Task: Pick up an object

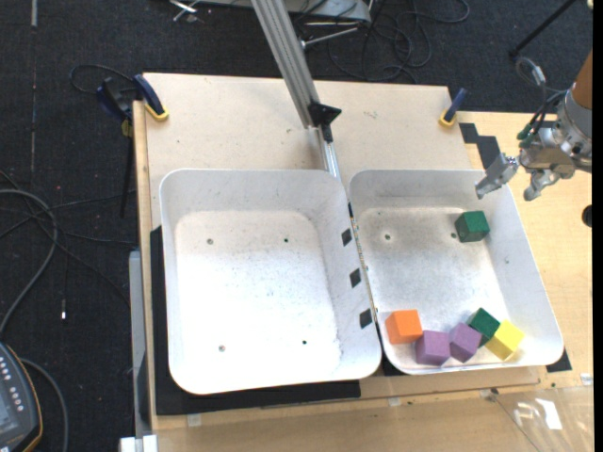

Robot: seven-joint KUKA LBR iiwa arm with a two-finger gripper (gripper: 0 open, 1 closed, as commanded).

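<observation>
Up at about two o'clock in the camera view, the gripper (516, 180) hangs over the far right rim of the right bin (429, 196), its two fingers (492, 179) spread apart with nothing between them. From my seat I read it as hovering above the rim, not down among the blocks.

Nearest to it is the lone green block (472, 225), lying on the bin floor at roughly three o'clock, just below and inward of the fingertips and well apart from everything else. I take that as the likely target, though the task names no particular object. The other blocks huddle along the near wall at about five o'clock: an orange block (405, 325), two purple blocks (433, 347) touching each other, a dark green block (484, 322) behind them, and a yellow block (506, 340) at the corner. The left bin (188, 196) lies at about eight o'clock beside it.

My worries from here:
- The lone green block sits near the sloping right wall, so one finger could land on the rim or slope and stop the descent short.
- It looks turned at an angle, so a poorly aligned close could pinch a corner and squirt it away.
- If the program goes for the cluster, the packed blocks leave little room for a finger to slip in.
</observation>
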